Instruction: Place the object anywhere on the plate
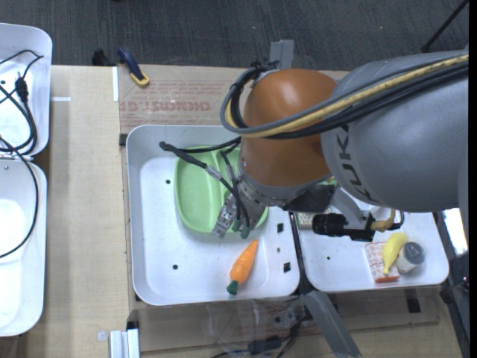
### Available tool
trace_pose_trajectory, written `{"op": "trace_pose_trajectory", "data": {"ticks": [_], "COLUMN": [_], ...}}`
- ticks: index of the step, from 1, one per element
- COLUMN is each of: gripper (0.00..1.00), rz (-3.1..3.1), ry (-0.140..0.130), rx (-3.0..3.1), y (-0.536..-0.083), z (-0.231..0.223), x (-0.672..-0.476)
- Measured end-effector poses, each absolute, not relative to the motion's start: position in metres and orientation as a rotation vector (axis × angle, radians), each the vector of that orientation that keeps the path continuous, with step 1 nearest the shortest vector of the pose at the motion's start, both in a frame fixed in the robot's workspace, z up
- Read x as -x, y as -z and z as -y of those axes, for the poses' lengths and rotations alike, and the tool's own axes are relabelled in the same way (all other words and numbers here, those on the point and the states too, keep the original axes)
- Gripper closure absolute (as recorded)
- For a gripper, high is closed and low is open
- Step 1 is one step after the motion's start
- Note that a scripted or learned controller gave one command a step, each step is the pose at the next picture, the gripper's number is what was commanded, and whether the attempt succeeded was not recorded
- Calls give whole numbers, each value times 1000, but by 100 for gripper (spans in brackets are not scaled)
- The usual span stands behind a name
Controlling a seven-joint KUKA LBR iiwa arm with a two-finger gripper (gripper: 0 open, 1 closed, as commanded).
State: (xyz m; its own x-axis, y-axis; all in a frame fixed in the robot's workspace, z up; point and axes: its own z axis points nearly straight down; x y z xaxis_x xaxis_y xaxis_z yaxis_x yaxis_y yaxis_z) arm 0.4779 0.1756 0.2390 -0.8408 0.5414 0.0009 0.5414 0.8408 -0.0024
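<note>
We saw the toy carrot (244,265) lying just below our hand (232,220), long axis slanting away from the green plate (195,196); the hand's grip we could not tell.

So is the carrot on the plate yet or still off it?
Off it. The carrot lies on the bin floor, just below the green plate.

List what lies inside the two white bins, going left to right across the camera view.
green plate → end effector → carrot → banana → small jar
</note>
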Motion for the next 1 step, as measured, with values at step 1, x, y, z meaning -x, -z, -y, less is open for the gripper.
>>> {"op": "trace_pose_trajectory", "data": {"ticks": [1], "gripper": [100], "rz": [3000], "ry": [-2], "rx": [933], "y": [-270], "z": [-202], "x": [-478]}}
